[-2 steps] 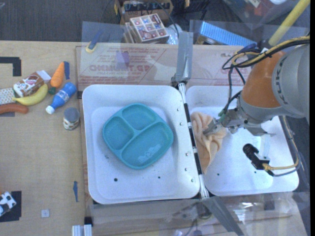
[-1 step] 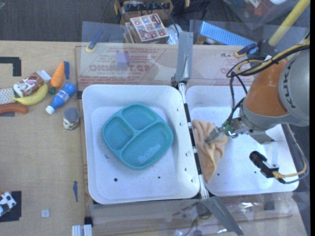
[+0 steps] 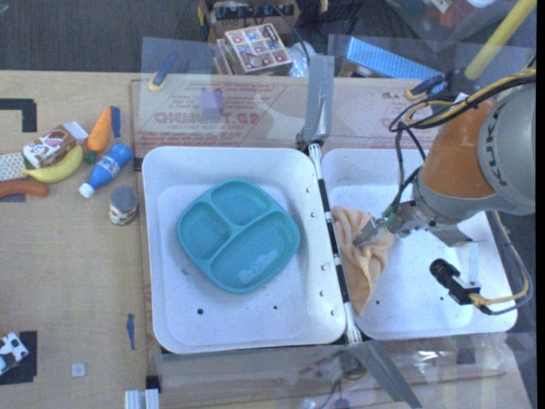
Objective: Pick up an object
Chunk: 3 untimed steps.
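A: Biggest first, what's on the surface (image 3: 68, 313)?

B: Two white bins. Left bin (image 3: 170, 313) has a teal divided plate (image 3: 239, 235), three compartments, lying flat near the middle. Right bin (image 3: 400, 313) has the grey arm (image 3: 477, 160) w/ orange band reaching in from the right.

A: And the task thing?

B: Tan cloth (image 3: 362, 262), crumpled, in the right bin against its left wall, next to the divider btwn bins.

A: Pincer?

B: Pincer (image 3: 372, 233) is down on the cloth's upper part, touching it. Fingers look closed on a fold of the cloth, fabric bunched btwn them.

A: Small stuff?

B: Left of the bins, on the wood: banana (image 3: 53, 170), blue-white bottle (image 3: 106, 169), carrot (image 3: 101, 129), small grey can (image 3: 123, 204).
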### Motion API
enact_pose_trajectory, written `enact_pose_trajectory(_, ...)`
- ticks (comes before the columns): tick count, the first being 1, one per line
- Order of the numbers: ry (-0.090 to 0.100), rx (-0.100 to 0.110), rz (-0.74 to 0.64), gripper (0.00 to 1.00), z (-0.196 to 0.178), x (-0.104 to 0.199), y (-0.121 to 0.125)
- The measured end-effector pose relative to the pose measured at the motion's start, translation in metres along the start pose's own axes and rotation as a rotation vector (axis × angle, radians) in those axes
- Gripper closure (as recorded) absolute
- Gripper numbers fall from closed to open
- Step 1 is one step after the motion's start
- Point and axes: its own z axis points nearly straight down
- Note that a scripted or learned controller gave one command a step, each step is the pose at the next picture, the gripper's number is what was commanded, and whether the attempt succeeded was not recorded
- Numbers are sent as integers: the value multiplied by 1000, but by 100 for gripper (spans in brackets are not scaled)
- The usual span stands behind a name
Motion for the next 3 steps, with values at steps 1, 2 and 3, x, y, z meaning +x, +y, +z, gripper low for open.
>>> enact_pose_trajectory(1, 0, 0, 11, 0, 0, -3, 12)
enact_pose_trajectory(2, -2, -1, 37, 0, 1, -9, 47)
enact_pose_trajectory(3, -2, 0, -2, 0, 1, -11, 51)
